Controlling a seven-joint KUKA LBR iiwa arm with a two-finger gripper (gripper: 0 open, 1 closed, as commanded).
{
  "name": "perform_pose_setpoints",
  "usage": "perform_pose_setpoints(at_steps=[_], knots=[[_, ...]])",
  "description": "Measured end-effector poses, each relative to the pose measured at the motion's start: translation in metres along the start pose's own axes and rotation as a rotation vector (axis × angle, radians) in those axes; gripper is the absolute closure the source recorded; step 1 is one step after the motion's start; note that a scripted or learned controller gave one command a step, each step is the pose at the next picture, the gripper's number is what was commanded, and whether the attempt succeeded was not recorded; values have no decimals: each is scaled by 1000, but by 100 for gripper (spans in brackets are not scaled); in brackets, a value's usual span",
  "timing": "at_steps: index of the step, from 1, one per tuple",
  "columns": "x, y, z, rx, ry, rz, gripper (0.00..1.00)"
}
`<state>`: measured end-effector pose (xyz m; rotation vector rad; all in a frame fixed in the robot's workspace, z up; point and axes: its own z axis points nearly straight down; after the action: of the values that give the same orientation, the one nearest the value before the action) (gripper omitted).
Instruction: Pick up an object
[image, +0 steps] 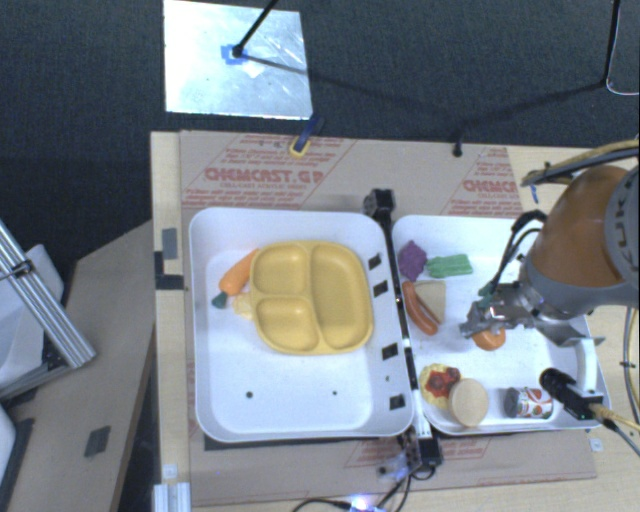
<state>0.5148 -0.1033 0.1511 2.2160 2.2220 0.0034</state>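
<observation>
Nearest the camera, along the front wall of the right white bin, sit a small tin can with a red label, a round tan bun-like toy and a red-and-yellow toy food piece touching it. Behind them the bin floor is bare in the middle; toward the dividing wall lie a toy hot dog beside a pale wedge-shaped slice, a purple toy vegetable and a flat green block.

On the right side of this bin, the grey two-finger gripper is low over a small orange round toy, partly covering it; whether the jaws are wide, narrow or closed on it cannot be told.

To the left, the other white bin holds a yellow three-compartment plate, leaving open floor in front. An orange toy carrot lies against the plate's left rim, and a pale yellow piece is mostly hidden under it.
</observation>
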Motion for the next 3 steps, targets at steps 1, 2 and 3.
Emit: perform_pose_setpoints(at_steps=[1, 2, 3], knots=[[0, -8, -52, -3, 0, -1, 100], [0, -6, -75, -1, 0, -1, 100], [36, -9, -76, 2, 2, -6, 100]])
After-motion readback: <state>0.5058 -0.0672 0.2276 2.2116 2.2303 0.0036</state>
